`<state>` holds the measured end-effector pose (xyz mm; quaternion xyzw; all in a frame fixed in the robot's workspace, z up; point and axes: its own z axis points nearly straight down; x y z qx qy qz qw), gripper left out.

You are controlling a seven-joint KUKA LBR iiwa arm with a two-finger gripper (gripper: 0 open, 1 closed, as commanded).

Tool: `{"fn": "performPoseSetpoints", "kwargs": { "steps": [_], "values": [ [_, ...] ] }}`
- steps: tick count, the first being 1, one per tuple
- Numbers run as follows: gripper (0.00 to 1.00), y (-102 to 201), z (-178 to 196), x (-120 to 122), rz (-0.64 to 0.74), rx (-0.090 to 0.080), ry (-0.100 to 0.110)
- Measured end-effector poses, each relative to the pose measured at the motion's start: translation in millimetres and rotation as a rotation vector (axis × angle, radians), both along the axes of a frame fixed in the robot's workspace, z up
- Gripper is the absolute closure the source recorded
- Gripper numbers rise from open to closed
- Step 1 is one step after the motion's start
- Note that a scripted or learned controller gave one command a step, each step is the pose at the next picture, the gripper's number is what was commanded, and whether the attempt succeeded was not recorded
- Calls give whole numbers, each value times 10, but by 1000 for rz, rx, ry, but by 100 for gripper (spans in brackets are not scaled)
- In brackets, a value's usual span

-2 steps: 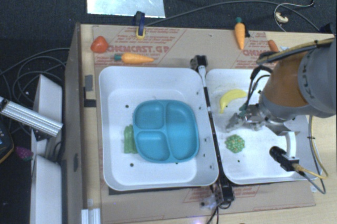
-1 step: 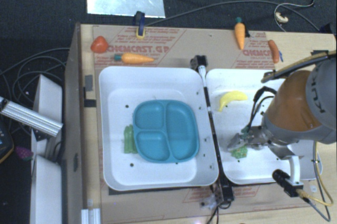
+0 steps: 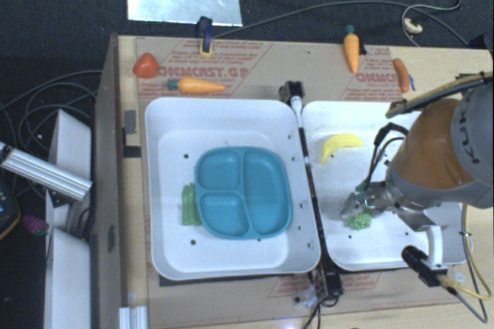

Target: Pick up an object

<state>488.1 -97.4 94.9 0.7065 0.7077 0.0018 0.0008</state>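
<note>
Gripper [image 3: 361, 205] low in the right bin [image 3: 332, 254], right over a small green object [image 3: 359, 222] lying near the yellow banana [image 3: 340, 144]; whether the jaws are spread, closed or pinching it, I cannot tell. Risk as I judge it: the green piece is small and lumpy, so an off-centre closing could nudge it aside or clip only an edge. The arm's bulk hides the fingertips and the bin beyond the green piece.

A divided plate [image 3: 244, 192] sits in the left bin [image 3: 166, 165], a lettuce piece [image 3: 188, 205] just left of it. In the right bin [image 3: 340, 250], a banana [image 3: 340, 144] lies behind a broccoli floret [image 3: 359, 221].
</note>
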Motion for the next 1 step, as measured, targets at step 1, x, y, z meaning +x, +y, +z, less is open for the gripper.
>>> {"fn": "performPoseSetpoints", "kwargs": {
  "steps": [1],
  "values": [
    [100, 643, 902, 240, 3, 0, 0]
  ]
}}
